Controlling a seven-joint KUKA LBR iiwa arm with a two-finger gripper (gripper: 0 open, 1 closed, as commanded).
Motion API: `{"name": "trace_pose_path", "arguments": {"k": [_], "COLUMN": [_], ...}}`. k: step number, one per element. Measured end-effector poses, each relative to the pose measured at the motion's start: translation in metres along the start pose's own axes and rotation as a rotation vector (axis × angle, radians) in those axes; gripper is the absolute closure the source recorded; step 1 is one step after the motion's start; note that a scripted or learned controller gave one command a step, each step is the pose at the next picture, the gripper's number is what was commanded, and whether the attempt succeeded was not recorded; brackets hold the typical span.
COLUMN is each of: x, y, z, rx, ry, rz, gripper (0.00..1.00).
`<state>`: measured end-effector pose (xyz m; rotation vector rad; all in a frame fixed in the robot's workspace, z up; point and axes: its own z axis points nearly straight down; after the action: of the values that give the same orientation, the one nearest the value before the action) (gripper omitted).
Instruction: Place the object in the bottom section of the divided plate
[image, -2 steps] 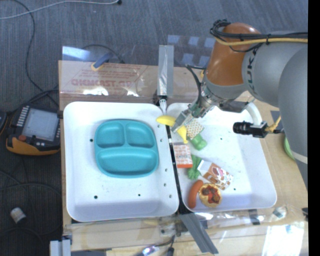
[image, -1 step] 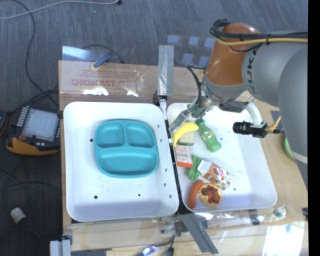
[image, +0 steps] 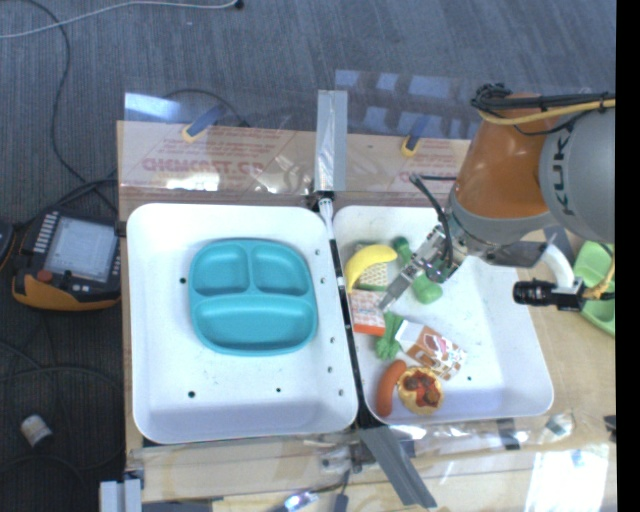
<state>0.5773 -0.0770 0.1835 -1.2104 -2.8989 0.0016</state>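
We observed two white bins side by side: the left bin (image: 160, 380) held one teal divided plate (image: 253, 296) with three sections, two small ones toward the top of the frame and one long one toward the bottom. The right bin (image: 505, 370) held a cluster of toy foods at its left half: one yellow banana-like piece (image: 368, 265), one green piece (image: 428, 291) just beside the gripper, one orange-and-white packet (image: 366, 313) against the bin's left wall, one green leafy piece (image: 389, 340), one card printed with red and white shapes (image: 434, 352), and one red-and-yellow piece (image: 412, 388) near the lower edge. The arm (image: 520, 170) entered from the upper right, and the gripper (image: 405, 283) was lowered among the foods, between the banana-like piece and the green piece; whether its grip was released or clenched, we could not tell. All six objects lay in the right bin, none on the plate.
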Motion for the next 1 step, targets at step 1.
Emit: {"name": "trace_pose_path", "arguments": {"k": [1], "x": [0.001], "y": [0.0025], "z": [-0.0087], "rx": [-0.005], "ry": [0.003], "rz": [-0.002], "gripper": [1.0]}}
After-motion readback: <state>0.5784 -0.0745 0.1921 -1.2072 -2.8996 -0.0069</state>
